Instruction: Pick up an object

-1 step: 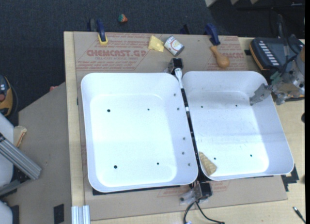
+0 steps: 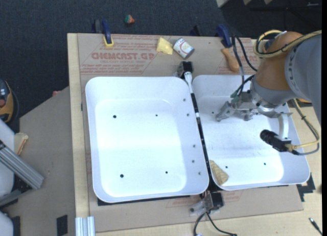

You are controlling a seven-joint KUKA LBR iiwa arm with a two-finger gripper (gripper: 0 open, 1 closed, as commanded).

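A tan, wedge-shaped object point(image 2: 219, 172) lies in the right bin point(image 2: 245, 181), in its near left corner against the wall. My gripper point(image 2: 223, 114) hangs over the far left part of that same bin, pointing left, well behind the tan object and apart from it. The grey arm with its orange band point(image 2: 276, 71) covers the bin's far right part. I see nothing held at the gripper's tip.
The left bin point(image 2: 102, 89) sits beside the right one. On the board behind the bins lie a yellow piece point(image 2: 164, 46), a small white box point(image 2: 183, 48), an orange item point(image 2: 231, 59) and a black clip point(image 2: 185, 68). Cables hang by the arm at the right.
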